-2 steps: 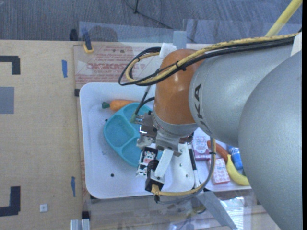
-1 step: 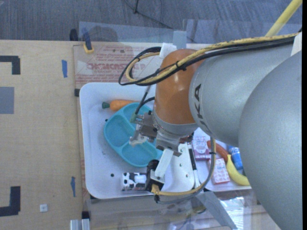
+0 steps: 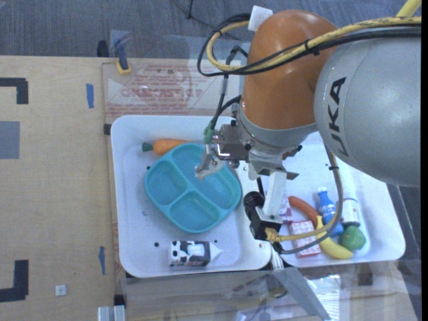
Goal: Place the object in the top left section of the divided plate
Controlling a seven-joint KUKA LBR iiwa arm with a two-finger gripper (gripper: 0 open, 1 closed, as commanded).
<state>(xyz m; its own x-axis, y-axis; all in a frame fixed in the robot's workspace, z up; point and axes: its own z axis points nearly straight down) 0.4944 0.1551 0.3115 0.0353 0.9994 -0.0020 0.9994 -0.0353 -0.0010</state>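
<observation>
Hovering over the divided plate (image 3: pixel 192 192), the hand (image 3: pixel 208 166) sits above its upper right section; whether it grips anything, I cannot tell. Any object released here could land in the wrong section, beside the carrot (image 3: pixel 167 146).

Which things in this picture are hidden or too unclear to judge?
- Hand, camera view: small and blurred over the divided plate; whether it carries an object cannot be told.
- Carrot: the plate rim covers its lower edge.
- Right bin: the grey arm covers its upper part.
- Toys in the right bin, such as the banana: they overlap, so the shapes are unclear.
- Black-and-white carton: print too small to read.
</observation>
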